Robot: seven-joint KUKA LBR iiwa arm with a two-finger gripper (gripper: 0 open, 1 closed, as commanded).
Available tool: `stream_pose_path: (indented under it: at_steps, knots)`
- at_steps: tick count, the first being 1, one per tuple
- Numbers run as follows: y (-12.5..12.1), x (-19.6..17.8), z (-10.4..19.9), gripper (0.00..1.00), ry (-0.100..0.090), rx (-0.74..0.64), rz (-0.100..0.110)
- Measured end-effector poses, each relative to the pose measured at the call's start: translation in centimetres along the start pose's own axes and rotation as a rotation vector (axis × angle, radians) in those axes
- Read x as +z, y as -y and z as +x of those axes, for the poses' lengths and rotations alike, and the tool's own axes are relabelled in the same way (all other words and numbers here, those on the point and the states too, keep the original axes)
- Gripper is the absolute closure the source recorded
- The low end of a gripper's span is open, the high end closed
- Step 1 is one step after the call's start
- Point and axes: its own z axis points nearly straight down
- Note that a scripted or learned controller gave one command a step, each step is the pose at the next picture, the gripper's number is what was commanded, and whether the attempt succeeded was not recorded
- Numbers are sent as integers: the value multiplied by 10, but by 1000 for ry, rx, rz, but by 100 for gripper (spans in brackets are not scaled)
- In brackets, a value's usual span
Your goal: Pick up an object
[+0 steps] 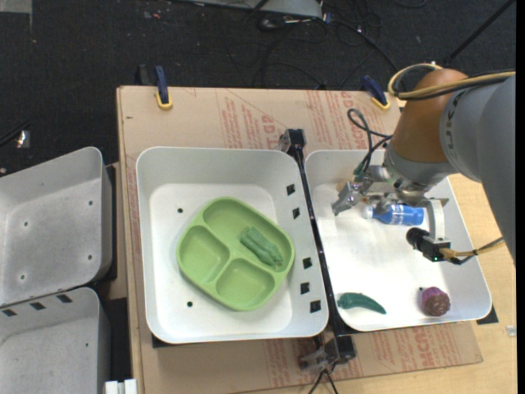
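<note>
In the left white bin (156,220) a green divided plastic plate (221,257) is carrying a green ridged piece (264,246). In the right white bin (480,302) the metal two-finger gripper (351,195) is hanging low beside a blue and white plastic bottle (397,213), which is lying just to its right under the wrist. Whether it is open or closed I cannot tell. It seems to be lining up a grasp; next it needs centring over the bottle. A dark green pepper (361,303) and a purple round object (435,301) are sitting near the front rim, with bare floor between.
</note>
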Motion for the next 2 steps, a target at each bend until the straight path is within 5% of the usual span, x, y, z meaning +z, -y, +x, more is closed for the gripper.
stream_pose_path:
  at_steps: [1,2]
  knots:
    - [-1,-14,-1,100,2,3,-6]
    - [-1,-75,-9,100,2,3,-9]
